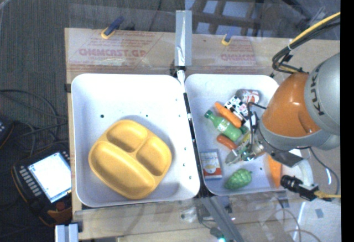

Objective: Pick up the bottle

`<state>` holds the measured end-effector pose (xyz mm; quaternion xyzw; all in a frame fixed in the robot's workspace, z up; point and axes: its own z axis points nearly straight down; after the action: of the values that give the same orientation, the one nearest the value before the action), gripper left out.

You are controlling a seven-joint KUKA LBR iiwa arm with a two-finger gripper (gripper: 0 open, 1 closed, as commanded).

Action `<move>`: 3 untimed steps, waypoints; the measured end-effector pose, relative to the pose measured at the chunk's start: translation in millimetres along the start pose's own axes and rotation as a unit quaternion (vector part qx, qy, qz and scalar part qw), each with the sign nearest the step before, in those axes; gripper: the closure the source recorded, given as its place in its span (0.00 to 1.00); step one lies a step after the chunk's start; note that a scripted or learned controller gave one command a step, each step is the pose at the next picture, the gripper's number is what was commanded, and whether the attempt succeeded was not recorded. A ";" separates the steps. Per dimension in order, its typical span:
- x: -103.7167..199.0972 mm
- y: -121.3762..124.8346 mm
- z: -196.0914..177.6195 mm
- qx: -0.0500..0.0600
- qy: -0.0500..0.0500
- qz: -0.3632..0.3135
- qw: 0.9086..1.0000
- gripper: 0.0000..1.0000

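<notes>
The bottle (223, 124) is green with an orange label and lies on its side in the right bin (199, 97), cap pointing to the upper left. My gripper (246, 152) hangs low in that bin, just below and to the right of the bottle's base end, under the orange wrist band. I see nothing held in it. The bottle lies free on the bin floor.
Around the bottle lie an orange carrot-like piece (228, 114), a small red-orange piece (225, 140), a black-and-white item (237, 105), a can (249, 95), a green bumpy object (239, 179) and a small card (211, 164). The left bin (88, 91) holds a yellow compartment tray (130, 157).
</notes>
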<state>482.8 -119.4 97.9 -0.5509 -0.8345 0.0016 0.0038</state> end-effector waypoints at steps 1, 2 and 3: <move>70.2 37.6 -81.8 0.000 -0.001 -0.006 1.000 1.00; 122.3 56.4 -82.5 0.000 -0.002 0.143 0.990 1.00; 163.5 86.6 -81.1 0.002 -0.002 0.196 0.981 1.00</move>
<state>498.8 64.8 179.1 -0.7035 -0.7106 0.0050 0.0023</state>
